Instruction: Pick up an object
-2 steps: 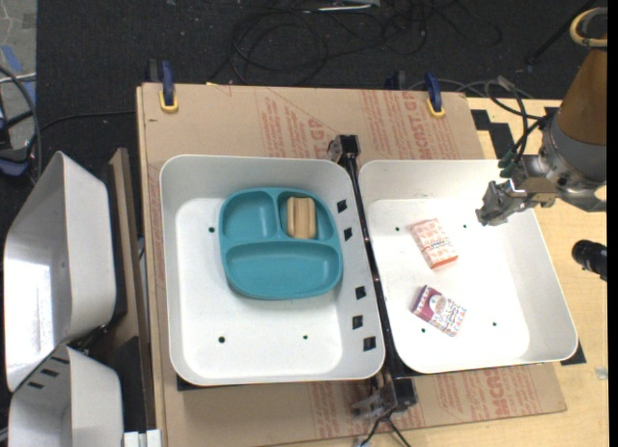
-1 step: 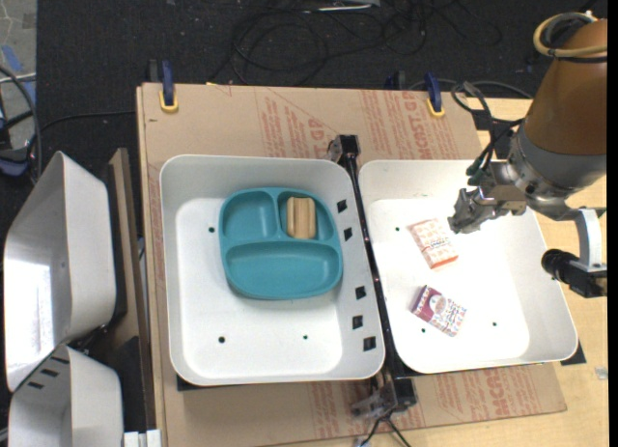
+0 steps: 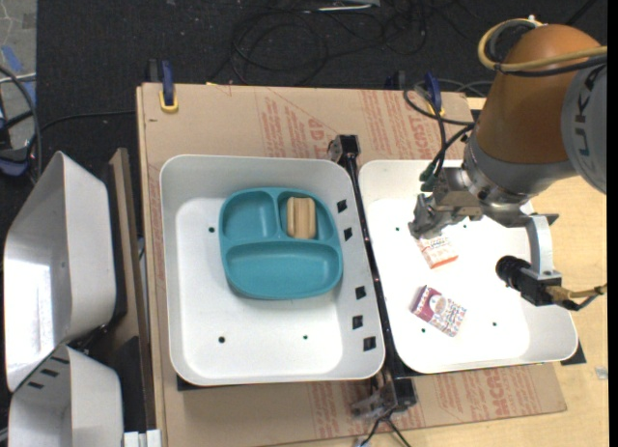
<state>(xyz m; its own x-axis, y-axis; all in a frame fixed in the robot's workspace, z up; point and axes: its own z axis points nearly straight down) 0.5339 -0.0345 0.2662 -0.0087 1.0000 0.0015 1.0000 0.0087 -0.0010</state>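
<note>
In the right bin (image 3: 502, 339) lie two small flat objects. A white and orange packet (image 3: 440, 253) sits near the bin's middle, and a purple and white packet (image 3: 438, 310) lies a little nearer the front. My gripper (image 3: 428, 222) hangs low over the right bin, its tip right at the upper left edge of the white and orange packet. The arm's orange band (image 3: 536, 88) and grey wrist cover the back of this bin.
The left bin (image 3: 193, 320) holds a teal divided plate (image 3: 275, 262) with a tan wooden block (image 3: 301, 218) in its upper right compartment. A black cylinder on a bracket (image 3: 521, 279) sticks out from the wrist over the right bin's right side.
</note>
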